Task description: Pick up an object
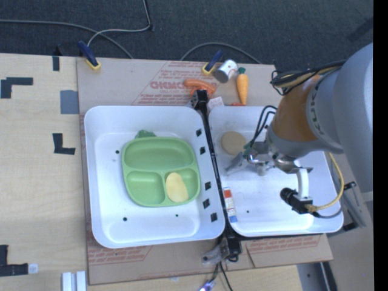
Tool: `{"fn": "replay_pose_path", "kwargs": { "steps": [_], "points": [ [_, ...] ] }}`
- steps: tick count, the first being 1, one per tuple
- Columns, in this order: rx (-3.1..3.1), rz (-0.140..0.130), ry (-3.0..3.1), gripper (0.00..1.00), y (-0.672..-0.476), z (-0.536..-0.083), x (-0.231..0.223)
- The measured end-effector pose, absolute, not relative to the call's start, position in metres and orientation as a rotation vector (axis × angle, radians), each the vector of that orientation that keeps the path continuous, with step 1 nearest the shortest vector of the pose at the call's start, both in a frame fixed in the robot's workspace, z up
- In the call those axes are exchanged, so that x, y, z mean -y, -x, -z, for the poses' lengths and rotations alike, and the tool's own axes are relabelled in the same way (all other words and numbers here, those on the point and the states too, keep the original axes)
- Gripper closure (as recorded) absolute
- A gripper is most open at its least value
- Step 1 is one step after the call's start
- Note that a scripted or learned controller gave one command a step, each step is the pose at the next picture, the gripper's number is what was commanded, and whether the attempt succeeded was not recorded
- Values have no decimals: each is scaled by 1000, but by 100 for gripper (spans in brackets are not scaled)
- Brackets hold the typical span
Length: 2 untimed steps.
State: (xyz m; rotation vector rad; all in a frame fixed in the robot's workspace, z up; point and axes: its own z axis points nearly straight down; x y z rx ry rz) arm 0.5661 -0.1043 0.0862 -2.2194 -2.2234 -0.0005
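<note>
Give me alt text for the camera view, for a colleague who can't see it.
The grey arm's gripper hangs low in the right bin, beside a round tan disc. The left bin holds a green divided plate with a yellow piece in its lower right compartment. A toy carrot lies on the cardboard behind the bins.

arm [339, 108] cut off at right edge, right bin [267, 220] partly hidden beneath it
</note>
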Motion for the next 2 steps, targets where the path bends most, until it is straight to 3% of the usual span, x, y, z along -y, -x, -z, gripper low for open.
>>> {"fn": "replay_pose_path", "kwargs": {
  "steps": [1, 2],
  "points": [
    [2225, 2, 2220, 0, -643, -185, 64],
    [2225, 0, 2222, 0, -661, -86, 100]
  ]
}}
